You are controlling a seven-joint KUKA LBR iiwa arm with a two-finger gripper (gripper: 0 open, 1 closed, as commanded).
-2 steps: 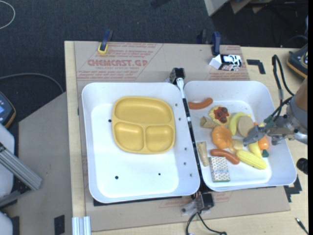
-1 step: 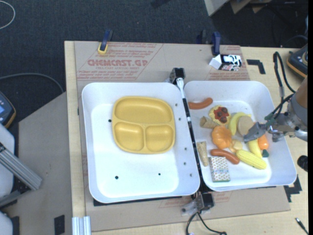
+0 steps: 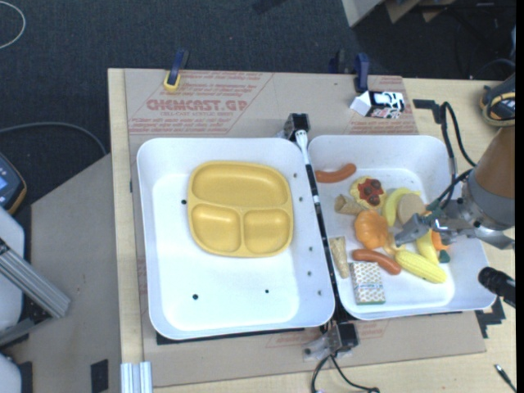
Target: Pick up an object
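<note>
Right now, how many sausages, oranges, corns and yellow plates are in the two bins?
Sausages: 2
Orange: 1
Corn: 1
Plate: 1
Total: 5

Arm (image 3: 491, 213) grey, rounded wrist housing, smooth finish. Wide orange band (image 3: 503, 164) above the wrist, brownish in shade. Gripper (image 3: 409, 232) dull silver-grey metal, slim and angular. Thin black cable (image 3: 451, 137) loops up off the wrist in a curve.

arm (image 3: 501, 178): cut by right edge | claw (image 3: 414, 228): covers banana (image 3: 399, 203) edge | orange-green piece (image 3: 443, 250): half hidden, unidentifiable
</note>
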